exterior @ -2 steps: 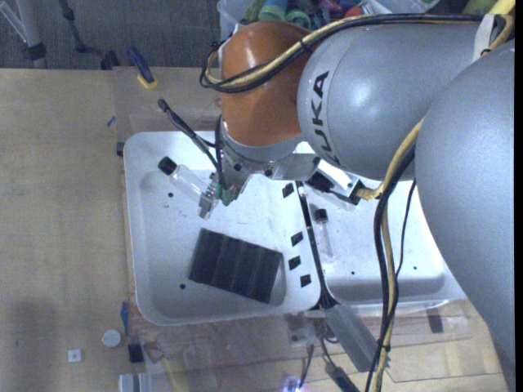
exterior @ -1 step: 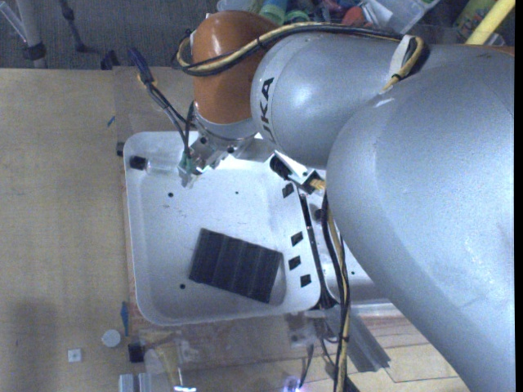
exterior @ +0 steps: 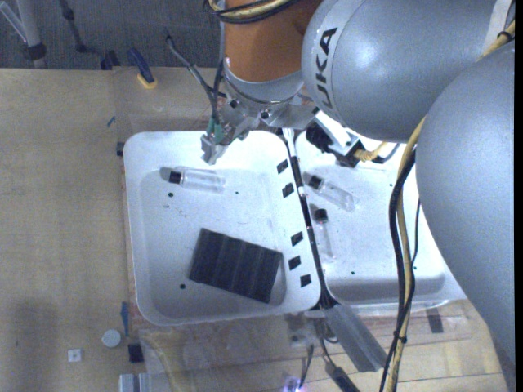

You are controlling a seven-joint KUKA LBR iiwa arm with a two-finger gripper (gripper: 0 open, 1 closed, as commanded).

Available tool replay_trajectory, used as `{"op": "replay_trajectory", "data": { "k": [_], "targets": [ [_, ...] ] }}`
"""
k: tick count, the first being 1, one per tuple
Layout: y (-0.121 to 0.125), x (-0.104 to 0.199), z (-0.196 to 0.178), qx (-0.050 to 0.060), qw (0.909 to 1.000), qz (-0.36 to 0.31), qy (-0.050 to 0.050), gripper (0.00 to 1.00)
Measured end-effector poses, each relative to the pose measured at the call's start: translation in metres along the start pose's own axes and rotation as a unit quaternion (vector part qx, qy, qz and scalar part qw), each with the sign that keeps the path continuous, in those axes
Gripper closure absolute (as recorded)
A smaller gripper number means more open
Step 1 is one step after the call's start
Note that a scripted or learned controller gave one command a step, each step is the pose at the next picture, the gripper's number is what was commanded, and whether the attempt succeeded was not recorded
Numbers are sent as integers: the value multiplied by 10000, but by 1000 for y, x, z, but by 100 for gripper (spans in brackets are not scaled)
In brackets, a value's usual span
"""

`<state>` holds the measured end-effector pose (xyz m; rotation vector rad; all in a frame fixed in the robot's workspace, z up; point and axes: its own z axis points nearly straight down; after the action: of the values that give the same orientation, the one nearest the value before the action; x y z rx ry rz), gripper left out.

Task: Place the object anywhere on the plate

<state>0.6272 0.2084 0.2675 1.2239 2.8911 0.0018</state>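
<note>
A clear vial with a dark cap (exterior: 194, 177) lies on its side near the back wall of the left bin (exterior: 143, 149); I take it for the object to be moved, though two similar clear vials (exterior: 328, 193) rest in the right bin (exterior: 425, 280); the dark ribbed plate (exterior: 235, 265) sits tilted toward the front of the left bin, well apart from the vial. My gripper (exterior: 212, 148) hangs just above and behind the vial's clear end, at the bin's back rim; whether its fingers are wide or narrow I cannot tell from this slant, and nothing is visibly between them. From here I judge the risks plain enough; a round, slick vial could roll away from closing fingers or squirt out sideways; a descent this close to the back wall could clip the rim; a grasp near one end could let the vial swing and drop short of the plate; even on the plate, the ridges and tilt might let it roll off.
</note>
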Motion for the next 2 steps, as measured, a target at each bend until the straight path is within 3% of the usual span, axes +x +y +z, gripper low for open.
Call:
{"op": "replay_trajectory", "data": {
  "k": [1, 2],
  "targets": [
    [27, -11, 33, -10, 9994, -333, -6, 100],
    [16, -31, -85, -2, 9997, 227, -1, 100]
  ]
}}
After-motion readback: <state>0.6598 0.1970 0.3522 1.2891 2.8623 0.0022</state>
